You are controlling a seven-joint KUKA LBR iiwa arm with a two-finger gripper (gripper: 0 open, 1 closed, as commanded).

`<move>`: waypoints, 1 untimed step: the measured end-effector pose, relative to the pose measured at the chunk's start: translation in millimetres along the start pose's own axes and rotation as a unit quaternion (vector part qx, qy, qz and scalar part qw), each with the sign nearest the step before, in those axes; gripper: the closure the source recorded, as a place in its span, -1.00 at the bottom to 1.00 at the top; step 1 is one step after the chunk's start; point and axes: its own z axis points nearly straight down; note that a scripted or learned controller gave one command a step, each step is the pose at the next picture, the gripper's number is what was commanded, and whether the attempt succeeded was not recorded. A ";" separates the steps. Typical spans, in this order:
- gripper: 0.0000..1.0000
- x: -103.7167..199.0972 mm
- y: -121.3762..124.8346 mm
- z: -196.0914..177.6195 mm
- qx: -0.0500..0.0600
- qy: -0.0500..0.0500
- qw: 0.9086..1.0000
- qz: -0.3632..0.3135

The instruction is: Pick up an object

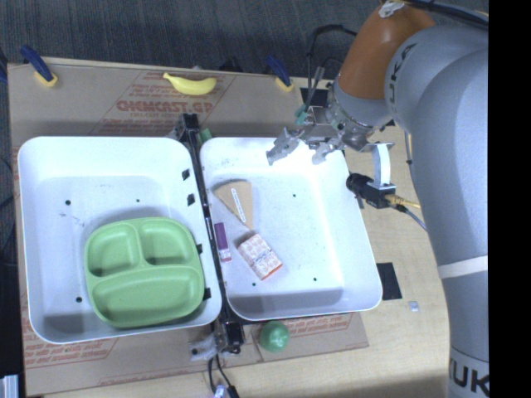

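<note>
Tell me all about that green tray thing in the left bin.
The green tray is a pale green plate with rounded corners that looks like plastic. Raised ridges split it into three compartments: two smaller ones at the far side and one wide one at the near side. It lies flat, right side up, on the floor of the left bin, toward its near right corner, close to the wall there. Nothing lies in it.

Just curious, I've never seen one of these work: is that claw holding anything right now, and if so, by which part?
Nothing is held. The gripper hangs open over the right bin's far edge, with nothing between its fingers.
</note>
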 end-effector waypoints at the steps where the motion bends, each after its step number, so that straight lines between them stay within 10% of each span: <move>1: -1.00 37.8 -68.9 62.0 0.001 0.000 1.000 0.000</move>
